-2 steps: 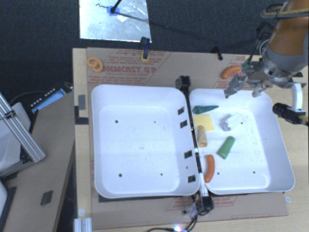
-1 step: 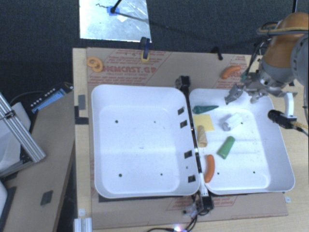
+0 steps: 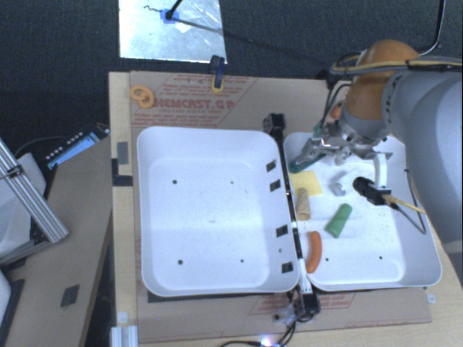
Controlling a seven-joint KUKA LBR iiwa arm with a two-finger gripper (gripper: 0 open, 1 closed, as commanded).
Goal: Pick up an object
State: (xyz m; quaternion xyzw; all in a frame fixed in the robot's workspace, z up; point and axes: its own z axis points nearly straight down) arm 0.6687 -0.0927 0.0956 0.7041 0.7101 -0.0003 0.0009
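Gripper point(image 3: 312, 152) hovers low over the right bin's point(image 3: 419, 262) far corner; its state I can't tell. Nothing lifted yet: green cylinder point(image 3: 338, 220), orange sausage point(image 3: 314, 251), yellow block point(image 3: 307, 181) all lie loose.

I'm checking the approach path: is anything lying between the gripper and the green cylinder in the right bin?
Nothing visible blocks it. The gripper sits over the bin's upper left; the green cylinder lies below it, with a small grey piece just beside that line.

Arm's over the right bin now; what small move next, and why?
Probably lower the tool onto the flat yellow block just below it. The tool hovers at the right white bin's upper left corner, nothing visibly between its fingers, and that block lies nearest.
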